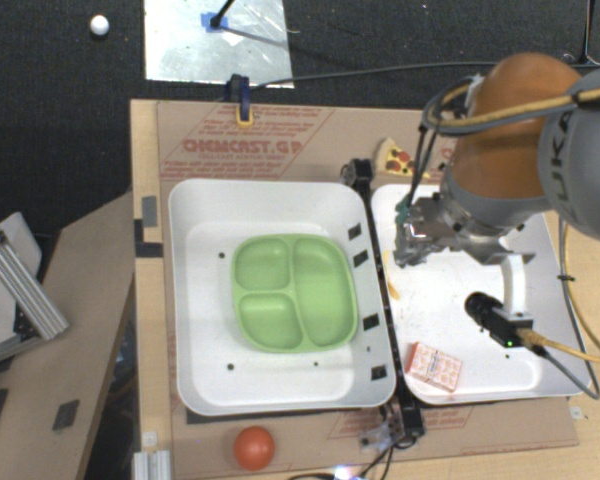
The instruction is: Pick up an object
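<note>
A green divided plate [295,291] lies in the left bin [195,268]. In the right bin [540,368], the claw [408,250] hangs near the dividing wall; whether it is open or closed cannot be told. A small patterned box [435,365] lies below it, apart.

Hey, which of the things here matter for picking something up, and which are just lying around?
For the job:
- tool, above the right bin
- pink patterned box in the right bin
- green divided tray in the left bin

Lying about:
- orange ball on the bench in front of the bins
- pizza slice toy behind the right bin
- white ball on the dark floor
</note>
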Robot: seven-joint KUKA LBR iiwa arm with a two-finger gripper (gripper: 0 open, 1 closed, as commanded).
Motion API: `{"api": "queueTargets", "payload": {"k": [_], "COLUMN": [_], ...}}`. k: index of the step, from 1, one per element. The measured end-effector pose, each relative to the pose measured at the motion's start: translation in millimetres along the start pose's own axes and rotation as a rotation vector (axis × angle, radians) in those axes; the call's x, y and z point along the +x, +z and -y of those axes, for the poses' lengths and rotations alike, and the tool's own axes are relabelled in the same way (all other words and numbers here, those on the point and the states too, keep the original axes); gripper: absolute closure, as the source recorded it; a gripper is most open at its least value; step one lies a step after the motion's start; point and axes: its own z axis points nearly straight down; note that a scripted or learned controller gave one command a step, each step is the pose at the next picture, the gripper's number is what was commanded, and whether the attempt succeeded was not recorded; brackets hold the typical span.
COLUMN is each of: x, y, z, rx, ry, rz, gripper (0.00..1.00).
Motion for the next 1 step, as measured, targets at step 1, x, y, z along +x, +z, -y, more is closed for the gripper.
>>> {"api": "queueTargets", "payload": {"k": [1], "x": [54.4], "y": [1.0], "z": [3.7], "rx": [0.000], "ry": [-0.001], "rz": [-0.001], "gripper": [1.00]}}
